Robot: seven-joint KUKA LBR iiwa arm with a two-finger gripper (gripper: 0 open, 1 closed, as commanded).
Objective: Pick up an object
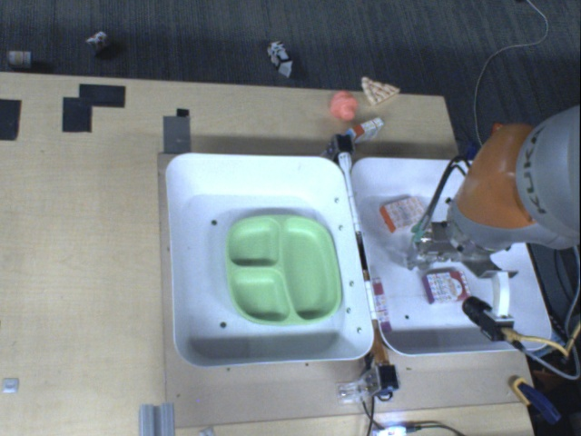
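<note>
**Reaching into the right bin: gripper low over a small red packet**

Hanging low in the right bin (508, 334), the gripper (434, 254) is seen at the end of the grey arm (545, 180) with its orange band. Whether it is open or closed cannot be told from this slanted view, and nothing is seen held in it.

Just beside it, toward the near wall, a small red-and-white packet (444, 286) lies flat on the bin floor. It is judged to be light, thin and somewhat flexible, probably with a slick wrapper, so a pinch across its short sides is likely to serve best, since a flat top offers little to grip. Its long axis appears to run roughly left to right, tilted slightly.

A second packet, orange and white (401, 213), lies farther back in the same bin, also flat and angled.

In the left bin (182, 243) a green divided tray (281, 267) is resting.
</note>
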